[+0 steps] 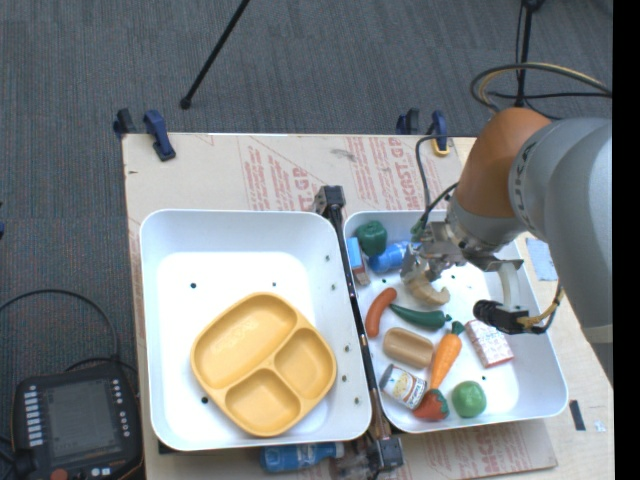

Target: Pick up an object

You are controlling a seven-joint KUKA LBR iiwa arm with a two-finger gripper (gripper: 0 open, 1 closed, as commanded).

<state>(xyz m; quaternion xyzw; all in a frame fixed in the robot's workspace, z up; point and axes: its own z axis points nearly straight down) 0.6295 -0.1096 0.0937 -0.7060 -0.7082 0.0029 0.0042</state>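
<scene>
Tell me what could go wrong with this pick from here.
1. The right bin is crowded: the gripper sits over a tan piece close to the green chili and blue bottle, so it may nudge or grab a neighbour.
2. The tan piece looks small and curved, so it may slip.

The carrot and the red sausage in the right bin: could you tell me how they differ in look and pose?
The carrot is orange with a green top and tapers to a point; the red sausage is red-orange, even in width and slightly curved. The carrot lies nearer the bin's middle, the sausage by its left wall. Both are slim toy foods lying flat on a similar slant in the right bin.
</scene>
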